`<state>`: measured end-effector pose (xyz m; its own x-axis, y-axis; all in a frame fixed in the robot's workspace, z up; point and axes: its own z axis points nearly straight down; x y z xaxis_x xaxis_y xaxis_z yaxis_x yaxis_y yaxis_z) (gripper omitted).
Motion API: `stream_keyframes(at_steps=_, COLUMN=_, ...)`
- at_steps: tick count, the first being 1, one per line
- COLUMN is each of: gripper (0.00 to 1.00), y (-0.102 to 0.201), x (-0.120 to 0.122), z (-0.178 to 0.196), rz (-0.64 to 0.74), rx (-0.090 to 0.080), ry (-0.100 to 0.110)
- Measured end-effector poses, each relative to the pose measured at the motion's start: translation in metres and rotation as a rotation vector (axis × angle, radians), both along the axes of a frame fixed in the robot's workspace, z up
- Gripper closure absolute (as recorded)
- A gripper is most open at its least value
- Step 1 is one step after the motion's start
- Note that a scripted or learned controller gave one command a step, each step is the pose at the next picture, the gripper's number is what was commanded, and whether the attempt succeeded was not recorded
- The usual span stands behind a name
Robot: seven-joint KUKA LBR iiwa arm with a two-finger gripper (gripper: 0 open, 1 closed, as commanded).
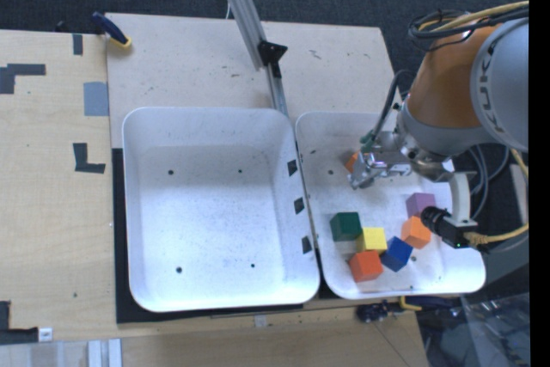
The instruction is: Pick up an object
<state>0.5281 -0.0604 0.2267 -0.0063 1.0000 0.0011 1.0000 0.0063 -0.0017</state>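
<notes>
Nearest the camera, a cluster of small blocks lies in the right bin (447, 275) toward its 6 o'clock edge: a red block (365, 266), a blue block (396, 254), a yellow block (374, 238), a green block (345, 225), an orange block (416, 231) and a purple block (420, 204). They are judged to be light, rigid and smooth-faced, best taken across two flat opposite sides; the crowded ones leave little room. Farther back, the gripper (368, 170) is seen low over the bin floor, at 12 o'clock from the cluster, with a small orange object (351, 160) touching it at 9 o'clock. Whether the fingers are spread or closed, or grip that object, cannot be told. The left bin (137, 129) is seen across the desk (51, 202).
</notes>
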Motion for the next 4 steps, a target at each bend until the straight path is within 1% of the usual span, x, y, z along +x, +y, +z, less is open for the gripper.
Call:
stream_keyframes(at_steps=2, gripper=1.0, y=0.107, x=0.043, z=-0.013, rz=0.001, rx=0.001, ry=0.0)
stream_keyframes(at_steps=3, gripper=1.0, y=0.152, x=0.069, z=0.011, rz=0.001, rx=0.001, ry=-0.004)
stream_keyframes(at_steps=4, gripper=1.0, y=0.16, x=0.083, z=-0.002, rz=-0.004, rx=-0.003, ry=0.0)
